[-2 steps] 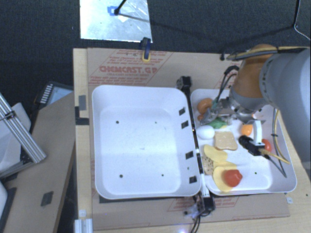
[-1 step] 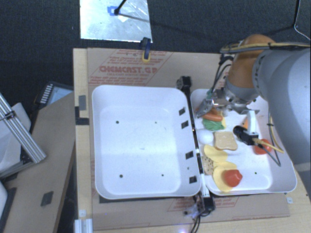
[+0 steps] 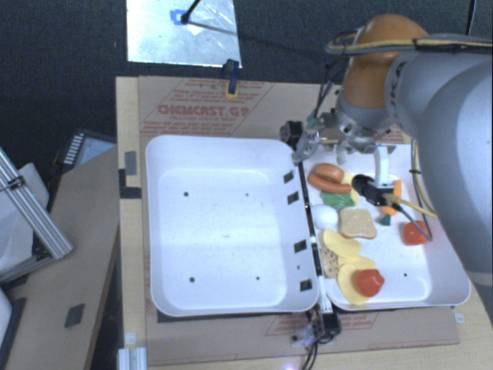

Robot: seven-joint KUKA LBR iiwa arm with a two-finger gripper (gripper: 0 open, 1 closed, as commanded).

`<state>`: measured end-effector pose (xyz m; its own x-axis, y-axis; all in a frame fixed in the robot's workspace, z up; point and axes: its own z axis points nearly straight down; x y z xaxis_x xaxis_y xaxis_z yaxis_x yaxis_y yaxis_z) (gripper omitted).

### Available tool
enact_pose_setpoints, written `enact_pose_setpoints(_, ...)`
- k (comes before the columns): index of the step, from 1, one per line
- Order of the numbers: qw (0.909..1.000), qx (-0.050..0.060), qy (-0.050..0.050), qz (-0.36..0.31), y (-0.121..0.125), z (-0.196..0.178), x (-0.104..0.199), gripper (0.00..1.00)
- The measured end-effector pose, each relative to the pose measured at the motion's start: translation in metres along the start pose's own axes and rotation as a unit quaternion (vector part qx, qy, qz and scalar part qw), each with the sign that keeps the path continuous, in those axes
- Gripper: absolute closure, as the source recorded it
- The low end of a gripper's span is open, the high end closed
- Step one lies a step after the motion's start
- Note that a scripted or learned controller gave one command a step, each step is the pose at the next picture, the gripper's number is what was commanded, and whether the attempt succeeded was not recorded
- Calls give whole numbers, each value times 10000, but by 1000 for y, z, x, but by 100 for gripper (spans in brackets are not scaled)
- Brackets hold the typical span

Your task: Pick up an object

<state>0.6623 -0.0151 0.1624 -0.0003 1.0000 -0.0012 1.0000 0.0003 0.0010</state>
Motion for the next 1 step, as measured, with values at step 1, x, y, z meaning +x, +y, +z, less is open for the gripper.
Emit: enact_pose_setpoints(1, 9999, -48, 64, -71, 6, 9, -17, 0)
